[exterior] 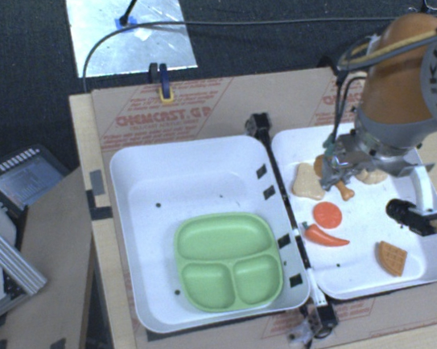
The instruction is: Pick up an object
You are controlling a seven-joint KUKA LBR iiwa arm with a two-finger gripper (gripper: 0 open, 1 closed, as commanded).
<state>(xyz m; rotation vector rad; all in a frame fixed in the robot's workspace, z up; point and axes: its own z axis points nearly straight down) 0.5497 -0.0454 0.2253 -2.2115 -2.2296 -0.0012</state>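
Note:
My gripper (335,170) hangs low over the upper part of the right bin (428,268), the arm coming in from the right. A tan-orange piece (345,190) pokes out just below it, touching or nearly touching the gripper. A beige bread-like piece (308,183) lies directly to its left. Another pale piece (373,177) peeks out on its right, partly hidden by the wrist. Lower in the bin lie a red round slice (327,214), a red chili pepper (326,236) and a brown waffle piece (392,257).
The left bin (146,180) holds a green divided plate (227,262) in its front half. A black divider with clips (280,193) runs between the two bins. A grey device (28,178) sits on the side table at the left.

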